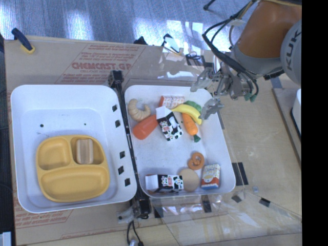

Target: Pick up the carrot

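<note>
You see the small orange carrot with a green tip [190,125] lying in the right white bin [218,152], in its upper half, just beside the yellow banana [188,109] and the black-and-white cow-pattern carton [170,127]. The two-finger gripper [211,107] is at the bin's upper right edge, near the carrot but above and to the right of it, not touching it. Nothing sits between its fingers, and you cannot tell from this view whether they are spread or closed. The grey arm with the orange band [269,27] reaches in from the upper right, with the wrist bent down toward the bin. In the left white bin [25,111] lies a yellow divided tray [72,178].
</note>
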Tool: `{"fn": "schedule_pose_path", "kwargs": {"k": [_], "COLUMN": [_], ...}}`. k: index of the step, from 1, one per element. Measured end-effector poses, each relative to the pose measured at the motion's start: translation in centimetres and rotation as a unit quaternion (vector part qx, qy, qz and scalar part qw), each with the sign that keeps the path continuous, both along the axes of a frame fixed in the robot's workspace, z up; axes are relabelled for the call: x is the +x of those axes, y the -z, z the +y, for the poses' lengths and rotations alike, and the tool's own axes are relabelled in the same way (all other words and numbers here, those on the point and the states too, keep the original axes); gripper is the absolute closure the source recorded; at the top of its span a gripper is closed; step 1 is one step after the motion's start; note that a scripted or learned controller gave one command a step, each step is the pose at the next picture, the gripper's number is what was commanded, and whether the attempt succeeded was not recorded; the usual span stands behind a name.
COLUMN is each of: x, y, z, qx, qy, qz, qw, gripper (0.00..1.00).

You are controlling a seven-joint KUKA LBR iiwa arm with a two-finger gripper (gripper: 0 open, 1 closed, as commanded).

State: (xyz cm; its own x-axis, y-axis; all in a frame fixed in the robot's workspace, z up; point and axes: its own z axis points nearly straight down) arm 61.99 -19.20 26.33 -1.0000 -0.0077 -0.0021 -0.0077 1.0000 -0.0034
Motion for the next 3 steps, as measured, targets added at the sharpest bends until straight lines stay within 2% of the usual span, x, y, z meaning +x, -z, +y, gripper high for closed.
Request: {"fn": "schedule_pose_path", "kwargs": {"k": [1, 2, 3], "x": [0.5, 1.1, -5.0], "y": [16.4, 14.5, 17.1], "z": [-0.9, -0.8, -1.7], "qx": [0.0042, 0.0003, 0.0024], "qy": [-0.101, -0.106, -0.248], "qz": [0.007, -0.002, 0.002], "qw": [0.9949, 0.9944, 0.9686], "gripper": [0.0, 1.0, 1.0]}}
